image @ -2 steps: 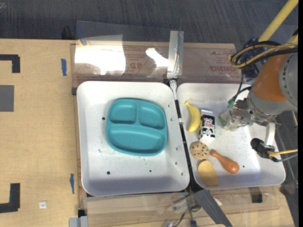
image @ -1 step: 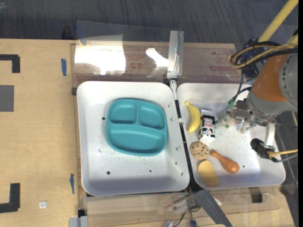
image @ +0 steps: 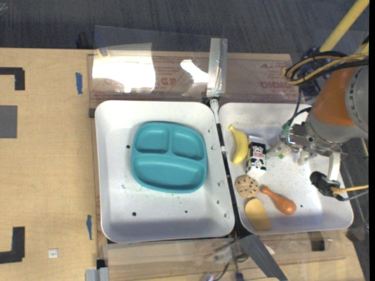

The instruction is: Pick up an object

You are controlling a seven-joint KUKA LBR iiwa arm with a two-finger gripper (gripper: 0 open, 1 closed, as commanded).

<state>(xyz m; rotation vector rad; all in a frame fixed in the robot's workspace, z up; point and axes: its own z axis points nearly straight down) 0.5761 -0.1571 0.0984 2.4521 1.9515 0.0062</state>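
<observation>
The right bin [image: 328,218] holds a yellow banana [image: 239,145], a small black-and-white carton [image: 256,157], a round tan perforated disc [image: 246,185] and a wooden spoon [image: 270,202] with an orange handle and a pale bowl. My gripper [image: 295,146] hangs over the upper right part of this bin. It is right of the carton and apart from it, with nothing seen in its grasp. The wrist blocks the view of the bin floor under it.
A teal divided plate [image: 170,156] lies in the middle of the left bin [image: 111,215]. A raised rim runs between the two bins. A clear plastic sheet and a metal bracket [image: 217,66] stand behind the bins. Cardboard lies to the left.
</observation>
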